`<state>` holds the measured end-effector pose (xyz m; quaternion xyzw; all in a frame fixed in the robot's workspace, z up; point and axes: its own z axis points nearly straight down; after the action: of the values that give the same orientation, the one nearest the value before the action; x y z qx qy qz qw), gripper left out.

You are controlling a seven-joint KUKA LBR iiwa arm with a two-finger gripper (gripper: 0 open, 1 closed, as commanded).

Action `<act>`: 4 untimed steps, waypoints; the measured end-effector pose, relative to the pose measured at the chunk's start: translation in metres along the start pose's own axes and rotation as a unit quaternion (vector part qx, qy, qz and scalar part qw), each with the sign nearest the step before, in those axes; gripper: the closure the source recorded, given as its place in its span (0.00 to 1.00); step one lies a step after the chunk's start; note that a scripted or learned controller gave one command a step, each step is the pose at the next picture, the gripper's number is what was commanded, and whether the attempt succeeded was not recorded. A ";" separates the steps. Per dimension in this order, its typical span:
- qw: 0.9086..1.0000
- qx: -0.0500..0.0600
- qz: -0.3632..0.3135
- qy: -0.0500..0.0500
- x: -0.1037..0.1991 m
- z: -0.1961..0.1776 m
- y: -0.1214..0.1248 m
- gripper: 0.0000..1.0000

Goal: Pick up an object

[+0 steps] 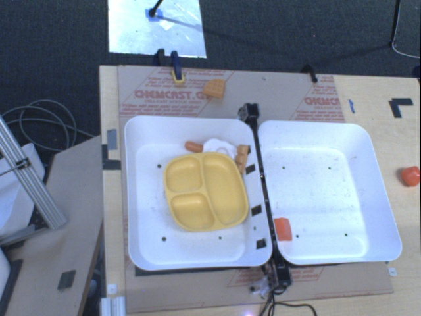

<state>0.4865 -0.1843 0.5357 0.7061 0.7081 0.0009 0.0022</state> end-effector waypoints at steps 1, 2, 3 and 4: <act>1.000 0.000 0.000 0.000 0.000 0.000 0.000 0.00; 1.000 0.000 0.000 0.000 0.000 0.000 0.000 0.00; 1.000 0.000 0.000 0.000 0.000 0.000 0.000 0.00; 1.000 0.000 0.000 0.000 0.000 0.000 0.000 0.00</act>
<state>0.4865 -0.1843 0.5356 0.7061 0.7081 0.0009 0.0022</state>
